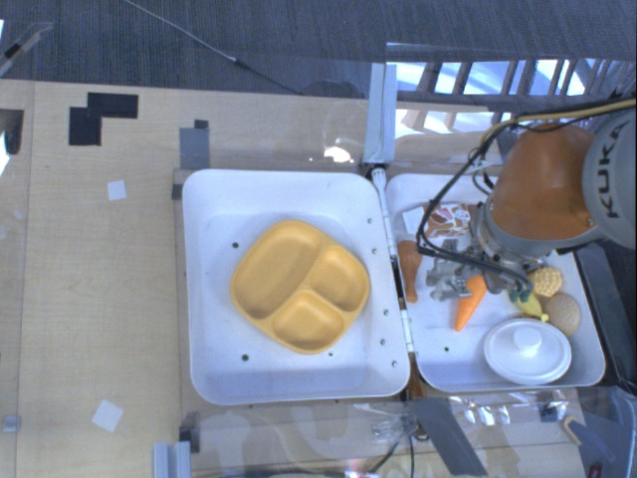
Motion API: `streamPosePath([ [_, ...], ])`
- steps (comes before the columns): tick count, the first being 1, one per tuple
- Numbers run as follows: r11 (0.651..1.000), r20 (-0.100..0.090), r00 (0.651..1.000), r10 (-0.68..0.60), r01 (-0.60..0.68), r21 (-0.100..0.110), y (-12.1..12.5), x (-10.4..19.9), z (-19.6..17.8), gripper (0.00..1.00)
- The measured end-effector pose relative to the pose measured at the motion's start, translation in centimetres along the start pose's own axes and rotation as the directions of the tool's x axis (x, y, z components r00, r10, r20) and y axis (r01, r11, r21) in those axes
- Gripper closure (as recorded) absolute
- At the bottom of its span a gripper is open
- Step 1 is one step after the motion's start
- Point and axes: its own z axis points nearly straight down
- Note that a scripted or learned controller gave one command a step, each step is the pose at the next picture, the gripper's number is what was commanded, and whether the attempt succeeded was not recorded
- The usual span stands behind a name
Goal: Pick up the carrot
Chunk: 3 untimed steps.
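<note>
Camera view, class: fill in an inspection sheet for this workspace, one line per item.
Surface: two white bins side by side; left bin, right bin.
Job's things: carrot in the right bin, tilted, under the arm's wrist.
Clutter: yellow divided plate in the left bin; white lidded bowl, corn, brown cone in the right.
Claw: claw low beside the carrot.
Cables: black cables looping by the arm.
Surroundings: wooden bench.

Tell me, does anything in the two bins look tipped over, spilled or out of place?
Nothing stands out. The yellow divided plate sits flat but skewed in the left bin. In the right bin, the carrot lies beside the white lidded bowl, under the gripper. Nothing spilled.
</note>
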Motion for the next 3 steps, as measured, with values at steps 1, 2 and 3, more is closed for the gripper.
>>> streamPosePath([
  [1,0.984,-0.015,0.984,-0.179,0.179,-0.006,3.0,1.5,-10.8,1.00],
  [2,0.908,-0.019,0.908,-0.419,0.419,-0.014,5.3,5.1,-13.2,1.00],
  [3,0.783,-0.020,0.783,-0.622,0.622,-0.023,0.1,5.5,-2.6,1.00],
])
